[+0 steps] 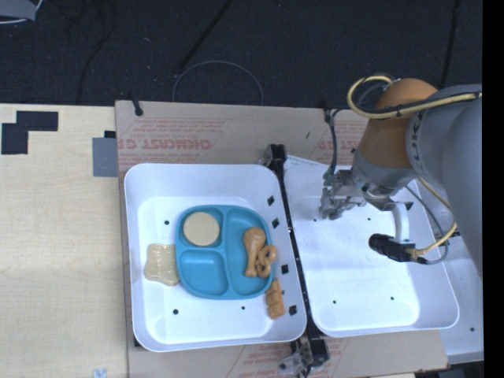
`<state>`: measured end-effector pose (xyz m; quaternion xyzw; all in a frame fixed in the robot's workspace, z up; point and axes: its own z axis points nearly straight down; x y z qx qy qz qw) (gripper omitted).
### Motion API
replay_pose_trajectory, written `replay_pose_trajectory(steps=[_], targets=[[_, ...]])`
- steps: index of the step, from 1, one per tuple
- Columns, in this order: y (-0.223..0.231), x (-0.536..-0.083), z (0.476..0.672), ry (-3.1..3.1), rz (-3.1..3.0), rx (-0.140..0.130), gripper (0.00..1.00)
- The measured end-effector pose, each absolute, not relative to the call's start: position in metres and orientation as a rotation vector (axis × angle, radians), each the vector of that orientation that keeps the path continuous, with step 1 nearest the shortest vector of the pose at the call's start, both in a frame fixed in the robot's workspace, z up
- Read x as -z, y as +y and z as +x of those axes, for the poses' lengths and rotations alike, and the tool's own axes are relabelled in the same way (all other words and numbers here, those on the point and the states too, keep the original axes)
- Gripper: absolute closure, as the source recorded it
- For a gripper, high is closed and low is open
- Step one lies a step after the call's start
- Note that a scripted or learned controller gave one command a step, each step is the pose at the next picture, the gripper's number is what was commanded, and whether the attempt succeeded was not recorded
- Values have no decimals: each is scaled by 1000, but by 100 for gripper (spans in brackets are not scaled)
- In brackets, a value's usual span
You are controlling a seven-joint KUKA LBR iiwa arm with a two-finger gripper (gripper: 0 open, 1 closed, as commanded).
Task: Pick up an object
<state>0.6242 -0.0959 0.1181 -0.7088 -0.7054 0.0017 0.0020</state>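
Pale wood-grain tabletop at left, marked with black and grey rectangles; dark carpeted floor beyond, strewn with thin cables. Brown cardboard sheet with reversed red print beneath two shallow white plastic bins, glossy, round-cornered, joined by a black clamp strip along the shared edge.

Left bin: blue three-compartment plate, smooth moulded plastic, near the centre. Round tan disc, flat and matte, in the plate's upper-left compartment. Golden-brown drumstick-shaped piece with a twisted pretzel-like piece touching it, both in the right compartment. Pale, lumpy, roughly square piece on the bin floor, against the plate's left rim. Small ridged orange-brown piece on the bin floor just beside the plate's lower-right corner.

Right bin: gripper, metallic grey, low over the upper-left part of the floor, well apart from every object in the left bin. Width between the fingers too blurred to tell; nothing visibly between them. Grey arm with orange band entering from the right, with looped yellow and black cables.
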Motion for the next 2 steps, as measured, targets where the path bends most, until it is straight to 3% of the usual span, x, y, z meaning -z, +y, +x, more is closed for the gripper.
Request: replay_pose_trajectory(steps=[2], targets=[[-96, -224, 626, -2223, -2223, 2, 100]])
